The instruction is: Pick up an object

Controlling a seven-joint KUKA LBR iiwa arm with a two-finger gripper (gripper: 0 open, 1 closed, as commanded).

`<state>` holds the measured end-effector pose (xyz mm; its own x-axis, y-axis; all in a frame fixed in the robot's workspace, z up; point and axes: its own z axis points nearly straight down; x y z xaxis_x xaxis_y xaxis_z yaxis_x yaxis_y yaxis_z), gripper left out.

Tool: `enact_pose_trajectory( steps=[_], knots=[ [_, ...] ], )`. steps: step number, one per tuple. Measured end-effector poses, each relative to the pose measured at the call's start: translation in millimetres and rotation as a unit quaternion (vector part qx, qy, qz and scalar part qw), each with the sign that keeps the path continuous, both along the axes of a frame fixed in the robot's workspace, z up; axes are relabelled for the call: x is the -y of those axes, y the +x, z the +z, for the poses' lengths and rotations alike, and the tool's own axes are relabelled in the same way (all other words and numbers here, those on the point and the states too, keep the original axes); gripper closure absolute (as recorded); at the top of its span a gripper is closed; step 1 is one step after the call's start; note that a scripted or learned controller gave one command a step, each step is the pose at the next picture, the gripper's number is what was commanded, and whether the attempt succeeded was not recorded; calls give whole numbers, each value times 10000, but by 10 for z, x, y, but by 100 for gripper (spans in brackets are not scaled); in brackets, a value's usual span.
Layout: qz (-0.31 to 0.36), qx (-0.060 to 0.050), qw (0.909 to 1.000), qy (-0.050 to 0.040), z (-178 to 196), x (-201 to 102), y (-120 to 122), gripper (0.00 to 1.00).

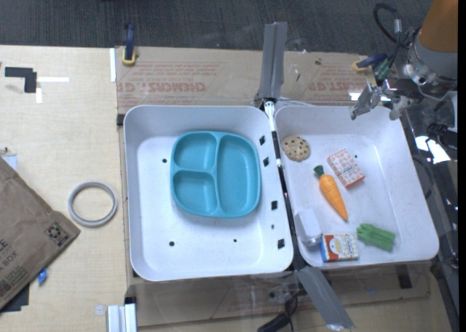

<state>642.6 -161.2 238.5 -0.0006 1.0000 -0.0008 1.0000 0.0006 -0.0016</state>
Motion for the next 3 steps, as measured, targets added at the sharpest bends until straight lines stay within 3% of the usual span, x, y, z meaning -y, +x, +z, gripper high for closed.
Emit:
enact_pose_trajectory(
  steps=[1, 2, 3],
  knots=[
    [356, 21, 9994, -4, -1453, -224, -511, 0],
    [-599, -1, 9982, 6, -1328, -163, -1028, 0],
    [-450, -10, 9990, 5, -1480, -592, -1392, 0]
  ],
)
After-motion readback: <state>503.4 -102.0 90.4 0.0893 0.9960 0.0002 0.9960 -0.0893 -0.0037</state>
